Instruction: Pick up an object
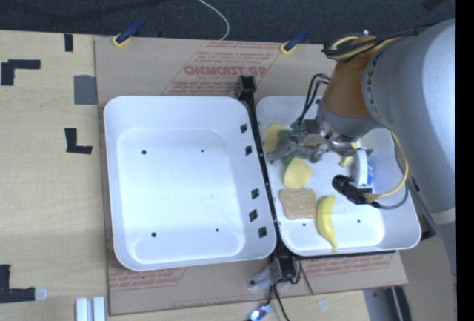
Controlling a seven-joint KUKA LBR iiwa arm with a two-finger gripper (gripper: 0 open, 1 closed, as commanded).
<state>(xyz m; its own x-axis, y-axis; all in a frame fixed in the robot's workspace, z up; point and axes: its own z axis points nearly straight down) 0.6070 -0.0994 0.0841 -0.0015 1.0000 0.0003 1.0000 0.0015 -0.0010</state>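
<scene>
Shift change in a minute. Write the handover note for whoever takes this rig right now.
Gripper: low over the right bin, near its left wall; whether the fingers are open or shut cannot be told, and nothing is seen held.
Objects, all in the right bin: a yellow piece by the gripper, a pale yellow rounded piece just below it, a tan bread-like slice, a banana toward the front.
Left bin: beside the right one.
Done: arm is positioned among the objects.
Left: grasp one object and lift it.

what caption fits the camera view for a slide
Arm's claw low in the right bin among yellow pieces, a banana and a tan slice beside it.
</scene>
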